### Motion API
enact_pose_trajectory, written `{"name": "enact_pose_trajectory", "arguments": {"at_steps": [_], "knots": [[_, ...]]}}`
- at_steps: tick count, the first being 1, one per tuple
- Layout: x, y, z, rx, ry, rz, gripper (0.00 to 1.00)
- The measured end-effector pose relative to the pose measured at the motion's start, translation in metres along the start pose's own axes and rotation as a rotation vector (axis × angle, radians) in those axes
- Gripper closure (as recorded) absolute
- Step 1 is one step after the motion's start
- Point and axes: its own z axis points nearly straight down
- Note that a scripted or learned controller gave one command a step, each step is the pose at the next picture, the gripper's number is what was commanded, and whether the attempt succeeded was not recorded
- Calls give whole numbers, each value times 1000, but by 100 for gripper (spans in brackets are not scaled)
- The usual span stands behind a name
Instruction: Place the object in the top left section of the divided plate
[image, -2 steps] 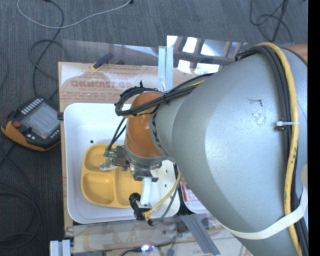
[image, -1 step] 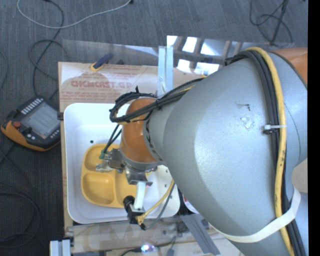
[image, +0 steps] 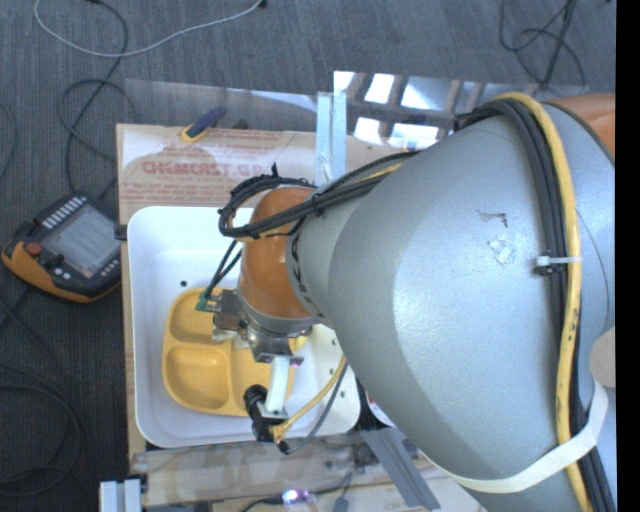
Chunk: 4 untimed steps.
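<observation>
A yellow divided plate (image: 198, 372) lies in the left white bin (image: 150, 250), towards its front. Two of its sections show: a small one at the upper left (image: 187, 316) and a larger one below it. Both look bare. My gripper (image: 250, 338) hangs from the orange wrist band straight over the plate's right part and covers it. The wrist body blocks the view under the gripper, so I cannot tell whether it carries anything.
The big grey arm (image: 460, 300) spreads over the right bin and much of the bench. A cardboard sheet with red lettering (image: 200, 165) lies behind the left bin, with a small blue and yellow thing (image: 203, 122) on it. A teach pendant (image: 70, 250) sits on the floor at the left.
</observation>
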Motion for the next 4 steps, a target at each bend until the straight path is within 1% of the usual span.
{"name": "enact_pose_trajectory", "arguments": {"at_steps": [1, 2, 3, 4], "knots": [[-27, 2, 7, 6, 8, -16, 100], [-32, 3, 9, -1, 14, -120, 100], [-43, 17, 8, -13, 17, -593, 100], [-56, 5, 9, -4, 26, -684, 100]]}}
